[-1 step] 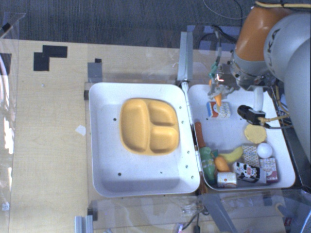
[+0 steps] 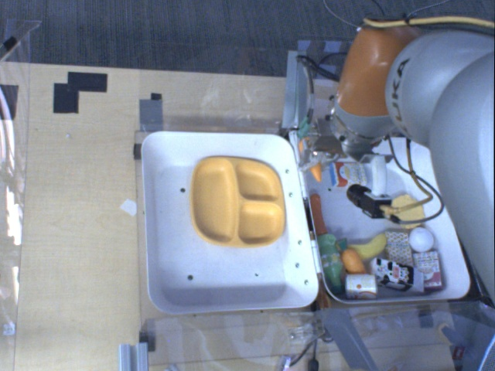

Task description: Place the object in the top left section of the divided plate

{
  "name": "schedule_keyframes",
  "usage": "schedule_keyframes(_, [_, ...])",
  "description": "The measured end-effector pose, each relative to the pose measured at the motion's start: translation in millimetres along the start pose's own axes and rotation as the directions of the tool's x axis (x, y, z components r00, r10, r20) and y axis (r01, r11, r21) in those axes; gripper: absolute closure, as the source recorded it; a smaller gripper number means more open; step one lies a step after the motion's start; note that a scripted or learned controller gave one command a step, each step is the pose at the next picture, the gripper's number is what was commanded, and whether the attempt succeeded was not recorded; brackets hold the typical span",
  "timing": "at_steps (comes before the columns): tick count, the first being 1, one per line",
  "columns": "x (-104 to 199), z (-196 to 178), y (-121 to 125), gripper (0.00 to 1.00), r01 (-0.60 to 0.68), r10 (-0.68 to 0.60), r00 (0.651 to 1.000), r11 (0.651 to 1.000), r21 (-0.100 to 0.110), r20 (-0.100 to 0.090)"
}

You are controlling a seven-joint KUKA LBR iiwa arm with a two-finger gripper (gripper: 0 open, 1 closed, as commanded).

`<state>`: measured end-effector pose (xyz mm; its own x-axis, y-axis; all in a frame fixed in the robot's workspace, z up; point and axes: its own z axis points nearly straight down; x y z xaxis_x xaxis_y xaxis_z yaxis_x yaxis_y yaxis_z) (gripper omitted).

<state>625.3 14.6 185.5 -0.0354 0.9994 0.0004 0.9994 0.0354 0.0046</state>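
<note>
The yellow divided plate lies in the left white bin, with one long section on its left and two smaller ones on its right; all three are bare. My gripper hangs under the orange-banded wrist at the far left corner of the right bin, just right of the wall between the bins. A small white packet with orange and blue print lies just below the gripper. The wrist hides what is directly under it.
The right bin's near end holds several items: a red-brown stick along the left wall, a green piece, an orange, a banana, a white ball, a small can and a cow-print box.
</note>
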Motion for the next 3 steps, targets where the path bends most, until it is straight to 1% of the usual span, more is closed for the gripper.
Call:
schedule_keyframes(1, [-0.1, -0.1, 0.0, 0.0, 0.0, 0.0, 1.0, 1.0, 0.0, 0.0])
schedule_keyframes(2, [-34.8, -0.5, -24.0, 0.0, 0.054, -0.054, 0.999, 0.999, -0.001, 0.0])
schedule_keyframes(3, [-34.1, -12.4, -21.9, 1.0, 0.055, -0.055, 0.998, 0.998, -0.008, 0.001])
